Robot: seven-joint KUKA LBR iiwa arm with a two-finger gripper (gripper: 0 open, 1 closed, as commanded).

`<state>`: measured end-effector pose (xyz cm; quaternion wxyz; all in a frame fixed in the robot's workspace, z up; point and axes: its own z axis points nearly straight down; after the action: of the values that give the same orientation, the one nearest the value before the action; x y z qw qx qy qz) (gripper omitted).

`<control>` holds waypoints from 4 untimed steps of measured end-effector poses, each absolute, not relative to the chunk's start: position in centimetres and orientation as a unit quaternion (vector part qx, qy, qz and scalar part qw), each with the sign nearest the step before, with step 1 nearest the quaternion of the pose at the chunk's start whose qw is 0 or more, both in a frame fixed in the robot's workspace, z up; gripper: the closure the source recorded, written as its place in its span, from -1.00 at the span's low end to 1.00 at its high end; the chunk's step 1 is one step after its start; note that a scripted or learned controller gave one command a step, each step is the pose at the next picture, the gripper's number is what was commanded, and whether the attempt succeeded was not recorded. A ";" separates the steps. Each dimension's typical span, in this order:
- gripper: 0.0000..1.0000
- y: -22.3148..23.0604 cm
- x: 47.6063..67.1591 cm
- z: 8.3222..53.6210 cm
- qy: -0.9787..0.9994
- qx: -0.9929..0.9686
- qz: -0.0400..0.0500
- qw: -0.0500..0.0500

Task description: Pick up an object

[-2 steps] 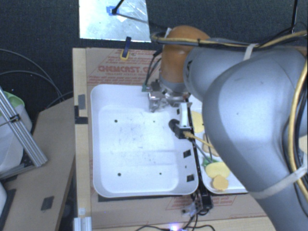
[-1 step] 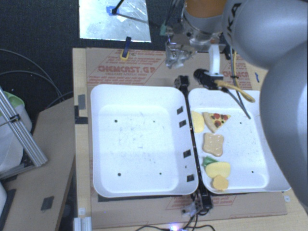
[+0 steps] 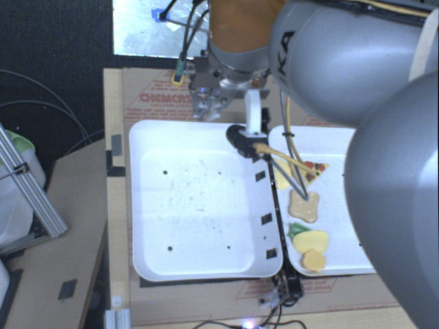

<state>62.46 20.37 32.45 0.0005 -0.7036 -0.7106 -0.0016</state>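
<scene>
Grey gripper (image 3: pixel 206 105) at upper centre of frame, above cardboard (image 3: pixel 154 98) just beyond left bin (image 3: pixel 192 204) far rim; released or clenched: cannot tell. Toy food (image 3: pixel 304 208) in right bin (image 3: pixel 333 149), well apart.

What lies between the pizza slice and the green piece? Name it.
A tan toast slice between the pizza slice and the green piece, in the camera view.

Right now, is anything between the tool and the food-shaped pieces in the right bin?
No loose thing. The tool hangs by the left bin's far rim; only the bins' adjoining walls separate it from the food-shaped pieces.
</scene>
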 end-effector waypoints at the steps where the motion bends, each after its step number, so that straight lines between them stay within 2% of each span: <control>1: 1.00 23.5 58.8 29.8 -0.709 -0.705 0.000 0.000; 2: 1.00 23.5 52.1 36.0 -0.709 -0.705 -0.001 0.001; 3: 1.00 17.4 48.6 51.9 -0.707 -0.708 -0.009 -0.003; 4: 1.00 20.4 50.5 38.2 -0.708 -0.706 0.001 0.001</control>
<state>50.48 20.40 38.23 0.0009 -0.7065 -0.7077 0.0013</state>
